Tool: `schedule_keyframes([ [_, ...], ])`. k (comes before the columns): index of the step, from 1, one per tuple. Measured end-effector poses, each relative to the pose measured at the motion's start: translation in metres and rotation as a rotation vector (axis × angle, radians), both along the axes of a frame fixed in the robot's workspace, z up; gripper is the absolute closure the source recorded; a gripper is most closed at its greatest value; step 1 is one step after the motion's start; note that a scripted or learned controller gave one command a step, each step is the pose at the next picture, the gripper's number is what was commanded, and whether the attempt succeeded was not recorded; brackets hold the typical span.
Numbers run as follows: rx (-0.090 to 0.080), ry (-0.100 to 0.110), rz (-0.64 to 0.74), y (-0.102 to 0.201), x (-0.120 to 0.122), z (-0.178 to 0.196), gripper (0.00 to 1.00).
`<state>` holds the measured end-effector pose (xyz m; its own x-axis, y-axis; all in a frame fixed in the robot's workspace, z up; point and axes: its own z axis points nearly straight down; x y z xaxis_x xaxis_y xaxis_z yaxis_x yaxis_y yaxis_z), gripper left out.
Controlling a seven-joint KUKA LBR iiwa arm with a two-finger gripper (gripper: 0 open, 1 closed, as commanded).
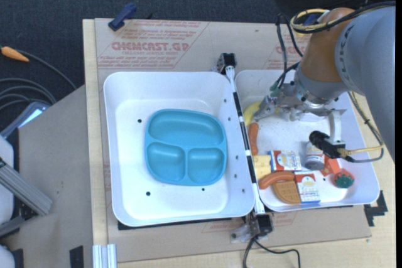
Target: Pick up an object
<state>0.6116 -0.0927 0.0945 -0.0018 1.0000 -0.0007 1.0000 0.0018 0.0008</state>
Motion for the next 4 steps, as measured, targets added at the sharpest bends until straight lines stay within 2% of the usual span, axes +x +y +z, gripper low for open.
schedule_keyframes([
  [1,0.002,0.003,-0.003,-0.005,-0.061,-0.01,0.0],
  [2,0.002,0.002,-0.003,-0.005,-0.06,0.0,1.0],
  [3,0.002,0.002,-0.003,-0.005,-0.06,-0.001,0.0],
  [4,0.002,0.003,-0.002,-0.016,-0.115,-0.01,0.0],
])
